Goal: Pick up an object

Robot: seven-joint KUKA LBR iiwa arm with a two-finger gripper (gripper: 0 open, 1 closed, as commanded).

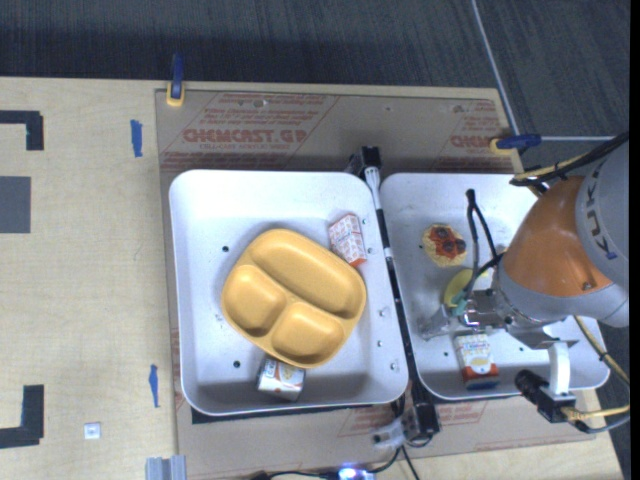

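The arm (560,253), grey with its orange band, reaches in from the right over the right bin (400,268). Its gripper (462,313) sits low near the bin's middle, its metal tip pointing left; whether it is spread or pressed together cannot be told from this angle. Just below it lies a small packet (476,356), white with a red lower end, its long axis running roughly top to bottom in the view, red end toward the near wall. A yellow-green object (457,286) is partly hidden beside the gripper, and a small round pizza-like toy (445,243) lies farther up. In the left bin (190,268) a yellow divided tray (292,295) rests tilted, with a red-and-white packet (346,238) touching its upper right edge and a crumpled packet (279,378) at its lower edge.
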